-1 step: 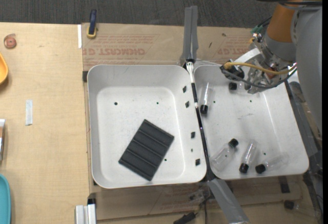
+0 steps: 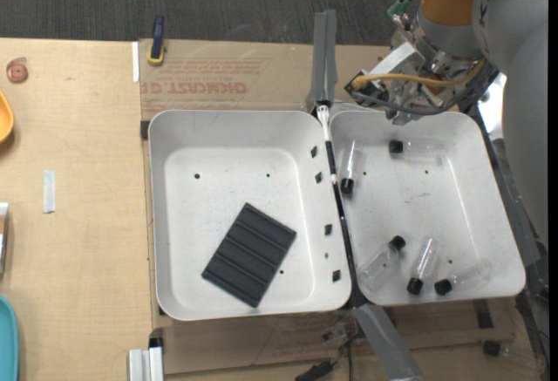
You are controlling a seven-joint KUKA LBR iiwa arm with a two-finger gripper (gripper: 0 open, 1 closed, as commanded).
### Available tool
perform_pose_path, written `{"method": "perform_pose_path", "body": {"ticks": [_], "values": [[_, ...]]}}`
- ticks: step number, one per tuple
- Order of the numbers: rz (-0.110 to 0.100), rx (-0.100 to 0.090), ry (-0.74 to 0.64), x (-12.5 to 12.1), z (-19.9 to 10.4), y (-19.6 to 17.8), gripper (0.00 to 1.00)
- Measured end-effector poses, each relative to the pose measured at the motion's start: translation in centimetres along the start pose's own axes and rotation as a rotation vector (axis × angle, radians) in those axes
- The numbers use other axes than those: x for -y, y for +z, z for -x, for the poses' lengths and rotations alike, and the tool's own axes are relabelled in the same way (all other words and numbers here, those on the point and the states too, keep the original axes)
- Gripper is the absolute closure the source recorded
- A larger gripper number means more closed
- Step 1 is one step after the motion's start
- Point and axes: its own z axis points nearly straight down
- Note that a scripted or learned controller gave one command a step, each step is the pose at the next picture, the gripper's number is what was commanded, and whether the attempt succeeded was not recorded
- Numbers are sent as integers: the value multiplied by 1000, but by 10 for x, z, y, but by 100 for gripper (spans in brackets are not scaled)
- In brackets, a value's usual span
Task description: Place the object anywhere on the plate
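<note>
— How far along is it?

— Barely begun, I'd judge. The arm (image 2: 488,13) hangs over the far edge of the right bin (image 2: 488,196), its pincer (image 2: 410,105) just above the rim; whether it is wide or narrow I cannot tell.

— And the plate?

— The dark ribbed plate (image 2: 250,254) lies flat in the left bin (image 2: 174,196), toward its near side, with nothing on it.

— The objects?

— Clear tubes with black caps (several) lie in the right bin: one tube (image 2: 347,168) along its left wall, others (image 2: 418,264) near the front. Picking, carrying and placing all remain.
</note>
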Motion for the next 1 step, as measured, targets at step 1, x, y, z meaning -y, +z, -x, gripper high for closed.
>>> {"method": "perform_pose_path", "body": {"ticks": [1], "values": [[0, -1, 10, 30, -39, -28, 100]]}}
